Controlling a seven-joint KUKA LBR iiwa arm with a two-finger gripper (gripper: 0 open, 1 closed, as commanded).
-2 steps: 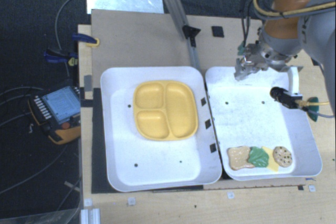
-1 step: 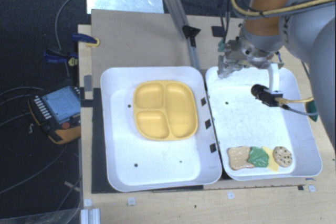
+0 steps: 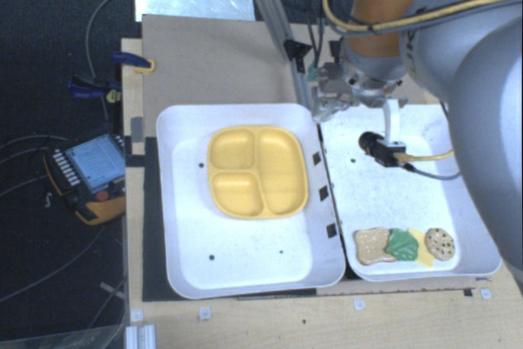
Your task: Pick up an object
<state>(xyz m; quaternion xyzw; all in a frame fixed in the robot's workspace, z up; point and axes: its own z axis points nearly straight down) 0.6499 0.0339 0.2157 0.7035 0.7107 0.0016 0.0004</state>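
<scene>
My pincer [image 3: 333, 100] hangs at upper centre, over the far rim where the two white bins [image 3: 184, 257] meet. I cannot tell whether it is spread or closed. Toast [image 3: 372, 246], green leaf [image 3: 402, 243] and cookie [image 3: 440, 242] lie lower right, well apart from it.

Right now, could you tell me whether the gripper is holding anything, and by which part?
Nothing seems held: the gripper hangs at the right bin's far left corner, and the toy foods lie apart.
</scene>
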